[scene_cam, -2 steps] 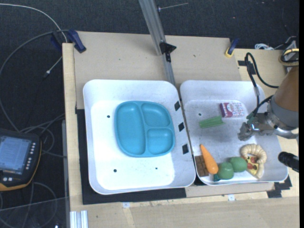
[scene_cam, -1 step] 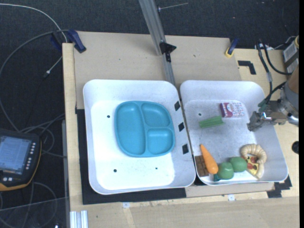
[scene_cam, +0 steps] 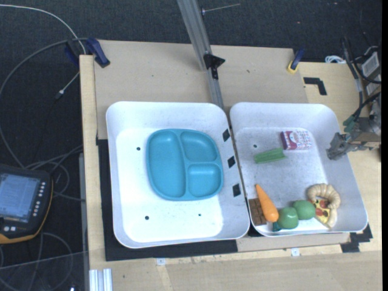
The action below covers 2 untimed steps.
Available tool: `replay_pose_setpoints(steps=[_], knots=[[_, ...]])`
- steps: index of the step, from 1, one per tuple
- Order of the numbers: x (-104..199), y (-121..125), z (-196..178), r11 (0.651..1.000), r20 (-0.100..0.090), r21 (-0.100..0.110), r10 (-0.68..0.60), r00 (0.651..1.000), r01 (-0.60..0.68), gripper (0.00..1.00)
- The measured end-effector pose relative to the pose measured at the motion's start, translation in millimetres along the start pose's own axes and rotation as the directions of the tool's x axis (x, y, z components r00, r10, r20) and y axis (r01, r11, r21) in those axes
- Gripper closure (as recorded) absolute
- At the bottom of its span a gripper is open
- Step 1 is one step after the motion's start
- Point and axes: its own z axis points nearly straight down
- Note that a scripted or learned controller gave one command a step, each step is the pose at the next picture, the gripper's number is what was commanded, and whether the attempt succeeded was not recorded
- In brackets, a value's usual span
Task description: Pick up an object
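My gripper point(scene_cam: 337, 146) hangs over the right rim of the right bin point(scene_cam: 345, 174), small and dark against the bench. Nothing shows in its grasp. Inside that bin a maroon and white carton point(scene_cam: 296, 140) lies at the back, a short way left of the gripper. In front of the carton lies a green bean pod point(scene_cam: 269, 156). Along the front wall sit an orange carrot point(scene_cam: 267, 202), a brown chocolate bar point(scene_cam: 255, 211), two green round fruits point(scene_cam: 290, 219), a tan pretzel point(scene_cam: 322, 193) and a yellow wedge point(scene_cam: 322, 213).
The left bin point(scene_cam: 124, 162) holds a blue divided plate point(scene_cam: 183, 164). A metal post point(scene_cam: 197, 32) slants down to the gap between the bins. Cables and a handheld pendant point(scene_cam: 21, 202) lie off the bench at left.
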Motion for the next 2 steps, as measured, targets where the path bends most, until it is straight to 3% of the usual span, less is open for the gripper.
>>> replay_pose_setpoints(steps=[2], knots=[[86.6,59.3,-1.1,1.0,-0.004,0.003,-0.006,1.0,0.006,1.0]])
